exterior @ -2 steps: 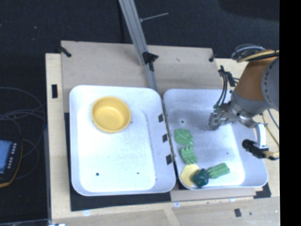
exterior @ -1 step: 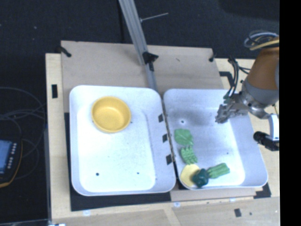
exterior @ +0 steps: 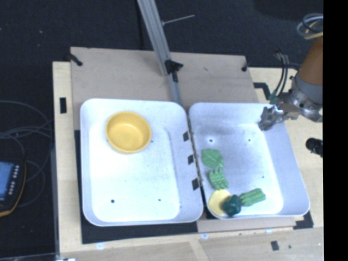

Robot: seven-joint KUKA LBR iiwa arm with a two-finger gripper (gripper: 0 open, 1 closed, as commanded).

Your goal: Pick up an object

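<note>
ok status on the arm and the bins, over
Gripper over right bin's top right rim, nothing in it. Green pieces near divider, untouched. Yellow bowl in left bin. Path clear.

two shallow white bins sit side by side on a pale wooden counter (exterior: 234,243), the left bin (exterior: 136,200) and the right bin (exterior: 283,162) meeting along a seam fitted with small dark clips. a tan board (exterior: 119,72) lies under their far edges, with black corner tabs. a grey metal rail (exterior: 155,29) slants down from the top to the seam. off the counter's left edge, on the dark floor (exterior: 32,37), lies a handheld pendant (exterior: 10,186) with a blue screen and thin cables beside it.
</note>
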